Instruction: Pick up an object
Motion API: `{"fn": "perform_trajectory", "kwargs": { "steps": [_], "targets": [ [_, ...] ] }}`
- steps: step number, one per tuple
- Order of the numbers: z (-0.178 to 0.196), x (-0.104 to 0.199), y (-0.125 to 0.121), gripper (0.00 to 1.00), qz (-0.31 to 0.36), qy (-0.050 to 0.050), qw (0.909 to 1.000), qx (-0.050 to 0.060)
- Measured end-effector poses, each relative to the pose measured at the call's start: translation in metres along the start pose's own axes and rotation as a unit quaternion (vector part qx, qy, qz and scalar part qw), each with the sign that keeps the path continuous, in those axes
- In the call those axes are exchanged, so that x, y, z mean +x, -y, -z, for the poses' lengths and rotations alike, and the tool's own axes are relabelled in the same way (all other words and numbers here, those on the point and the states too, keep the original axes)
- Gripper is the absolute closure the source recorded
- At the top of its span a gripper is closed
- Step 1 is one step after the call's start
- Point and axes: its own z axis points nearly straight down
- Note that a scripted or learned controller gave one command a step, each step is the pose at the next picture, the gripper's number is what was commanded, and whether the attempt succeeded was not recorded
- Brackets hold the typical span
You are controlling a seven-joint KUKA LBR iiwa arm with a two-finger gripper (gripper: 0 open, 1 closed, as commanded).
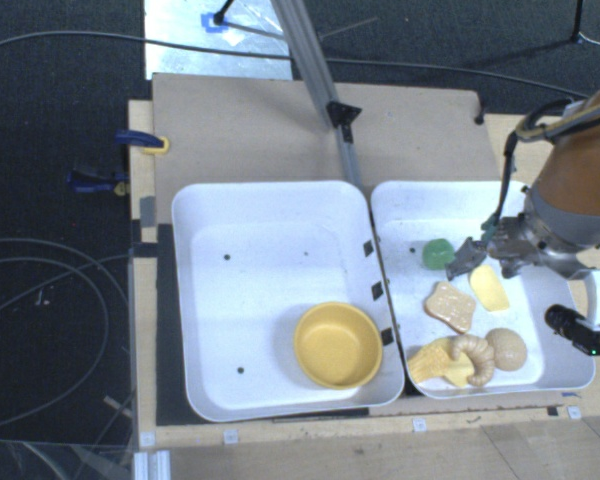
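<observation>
The right bin (400,208) holds several small items. A green block (439,253) lies near its middle. Toward the front are a pale yellow slab (490,290), a tan toast-like piece (451,307), a tan round lump (507,349), a curled beige piece (474,356) and a yellow wedge (433,362). My gripper (486,266) hangs over the right bin, just above the far end of the yellow slab and right of the green block. Its fingers stand open with nothing held between them.
A yellow bowl (338,344) sits at the front right of the left bin (230,218). A slanted metal pole (315,58) crosses above the bench at the back. A black part (578,330) of the arm overhangs the right bin's right rim.
</observation>
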Motion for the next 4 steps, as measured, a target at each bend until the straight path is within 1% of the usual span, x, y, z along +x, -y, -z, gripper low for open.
{"fn": "perform_trajectory", "kwargs": {
  "steps": [2, 3, 4],
  "targets": [
    [-0.084, 0.002, -0.003, 0.0, 0.0, 0.0, 1.0, -0.001],
    [-0.071, 0.002, -0.005, 1.0, -0.001, 0.0, 1.0, -0.003],
    [-0.007, 0.001, -0.008, 1.0, 0.002, 0.001, 1.0, -0.006]
  ]
}}
